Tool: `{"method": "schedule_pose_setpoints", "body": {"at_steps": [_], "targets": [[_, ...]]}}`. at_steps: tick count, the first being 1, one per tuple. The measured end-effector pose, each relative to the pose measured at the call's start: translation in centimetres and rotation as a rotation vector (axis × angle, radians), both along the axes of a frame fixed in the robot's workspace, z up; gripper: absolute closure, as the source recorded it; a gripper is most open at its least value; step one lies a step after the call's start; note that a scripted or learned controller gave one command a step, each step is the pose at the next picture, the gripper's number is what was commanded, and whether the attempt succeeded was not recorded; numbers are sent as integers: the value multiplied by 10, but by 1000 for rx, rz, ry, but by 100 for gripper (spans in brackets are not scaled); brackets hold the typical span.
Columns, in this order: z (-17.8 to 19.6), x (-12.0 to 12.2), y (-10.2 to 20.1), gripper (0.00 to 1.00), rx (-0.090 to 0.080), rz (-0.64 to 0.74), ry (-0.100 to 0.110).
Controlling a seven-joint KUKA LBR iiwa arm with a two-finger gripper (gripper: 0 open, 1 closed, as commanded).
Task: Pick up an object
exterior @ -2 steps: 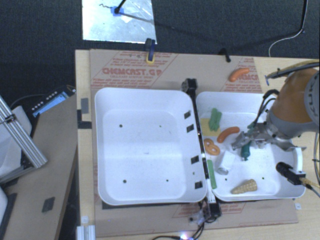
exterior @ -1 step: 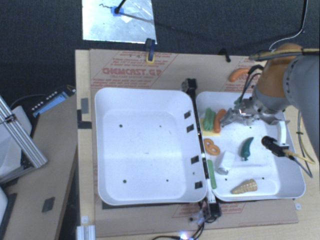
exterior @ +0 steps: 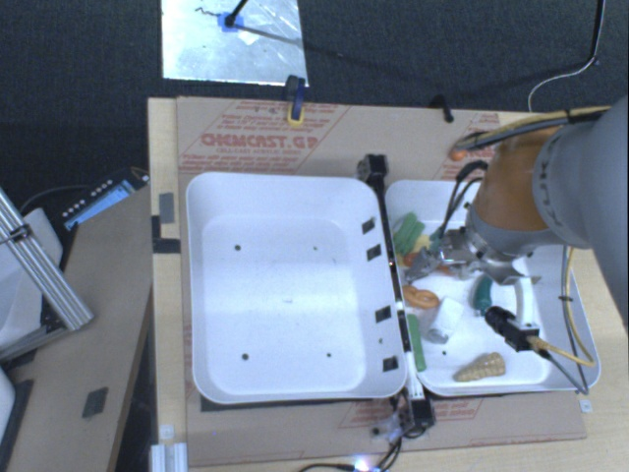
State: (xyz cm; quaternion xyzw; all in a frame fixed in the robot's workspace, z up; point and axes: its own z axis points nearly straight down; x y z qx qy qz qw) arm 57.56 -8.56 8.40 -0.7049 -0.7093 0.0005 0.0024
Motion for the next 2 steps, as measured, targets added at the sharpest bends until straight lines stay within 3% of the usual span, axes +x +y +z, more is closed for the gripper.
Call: {"method": "schedule_pose_setpoints", "body": {"at_steps": [1, 2], "targets": [[11, 3, -4, 100, -3, -2, -7], [0, -23, -1, 100, -2, -5, -3]]}}
